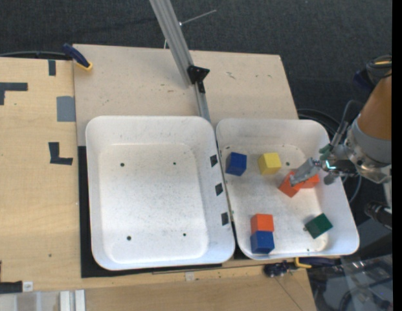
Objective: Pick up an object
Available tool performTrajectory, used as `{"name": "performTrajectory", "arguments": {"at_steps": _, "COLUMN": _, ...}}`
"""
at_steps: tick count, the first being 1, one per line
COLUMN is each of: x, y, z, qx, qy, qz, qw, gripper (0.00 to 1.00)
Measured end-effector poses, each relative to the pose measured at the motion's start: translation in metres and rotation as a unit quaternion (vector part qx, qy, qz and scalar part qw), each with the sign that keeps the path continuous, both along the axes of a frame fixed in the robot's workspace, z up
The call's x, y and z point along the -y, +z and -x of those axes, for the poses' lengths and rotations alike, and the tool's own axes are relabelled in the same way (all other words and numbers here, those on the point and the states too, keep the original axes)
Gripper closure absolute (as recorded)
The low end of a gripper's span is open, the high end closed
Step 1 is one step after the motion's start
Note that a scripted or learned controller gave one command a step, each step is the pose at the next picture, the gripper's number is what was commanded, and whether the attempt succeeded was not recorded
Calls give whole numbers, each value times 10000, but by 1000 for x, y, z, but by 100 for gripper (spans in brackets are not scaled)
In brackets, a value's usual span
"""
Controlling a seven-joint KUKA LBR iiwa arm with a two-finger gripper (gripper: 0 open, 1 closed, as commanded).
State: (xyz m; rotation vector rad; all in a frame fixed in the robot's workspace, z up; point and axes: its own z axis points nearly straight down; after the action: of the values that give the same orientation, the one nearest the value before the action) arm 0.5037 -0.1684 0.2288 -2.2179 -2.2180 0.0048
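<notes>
In the right white bin [288, 131], the end effector [309, 172], aperture indiscernible, meets a small rigid orange-red block [292, 186], judged light; opposite flat faces are recommended.

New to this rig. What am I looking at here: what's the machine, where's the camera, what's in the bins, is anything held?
One fixed camera looks down at a slant on a wooden bench bearing two shallow white bins. The machine is a grey robot arm with an orange band, reaching in from the right; its job is to pick up an object.

The left bin shows just small dark dots on its floor. The right bin holds the blocks: a blue cube, a yellow cube, an orange-red block, a green block, and an orange cube touching a second blue cube near the front edge.

The arm's two-finger hand sits right at the orange-red block. At this sharpness I can't tell whether it actually grips it.
</notes>
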Motion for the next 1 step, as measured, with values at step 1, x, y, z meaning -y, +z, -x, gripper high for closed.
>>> {"name": "performTrajectory", "arguments": {"at_steps": 1, "x": 0, "y": 2, "z": -1, "qx": 21, "qy": 8, "qz": 6, "qw": 10000, "gripper": 0}}
